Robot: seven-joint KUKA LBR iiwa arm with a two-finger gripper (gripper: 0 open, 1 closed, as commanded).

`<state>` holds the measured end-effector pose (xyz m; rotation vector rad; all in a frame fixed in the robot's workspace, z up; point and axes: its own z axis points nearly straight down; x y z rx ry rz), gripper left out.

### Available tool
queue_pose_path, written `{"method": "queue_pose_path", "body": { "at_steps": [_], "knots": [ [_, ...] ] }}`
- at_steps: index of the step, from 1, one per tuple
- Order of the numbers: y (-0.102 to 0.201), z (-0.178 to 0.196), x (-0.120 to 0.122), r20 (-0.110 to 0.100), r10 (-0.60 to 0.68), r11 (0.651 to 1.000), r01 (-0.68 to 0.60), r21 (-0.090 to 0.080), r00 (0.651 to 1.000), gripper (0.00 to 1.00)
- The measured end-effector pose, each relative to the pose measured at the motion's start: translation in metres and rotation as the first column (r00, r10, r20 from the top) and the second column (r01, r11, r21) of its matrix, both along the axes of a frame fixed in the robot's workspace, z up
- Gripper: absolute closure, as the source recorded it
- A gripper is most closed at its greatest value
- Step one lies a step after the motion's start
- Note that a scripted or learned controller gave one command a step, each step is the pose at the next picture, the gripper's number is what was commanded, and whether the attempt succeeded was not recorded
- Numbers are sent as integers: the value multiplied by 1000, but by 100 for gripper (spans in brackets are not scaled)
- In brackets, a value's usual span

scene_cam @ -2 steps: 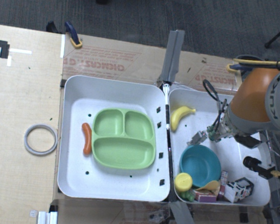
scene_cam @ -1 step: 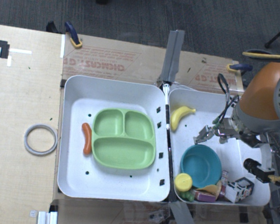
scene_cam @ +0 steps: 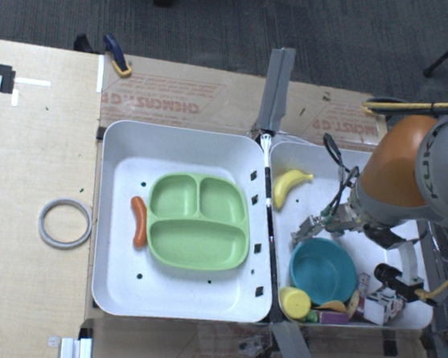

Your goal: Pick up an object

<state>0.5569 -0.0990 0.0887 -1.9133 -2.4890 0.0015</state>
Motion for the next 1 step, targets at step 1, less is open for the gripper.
{"method": "queue_pose_path", "body": {
  "at_steps": [1],
  "knots": [
    [-1, 0, -54, -1, 105, 995, -105, -1, 995, 0]
  ]
}}
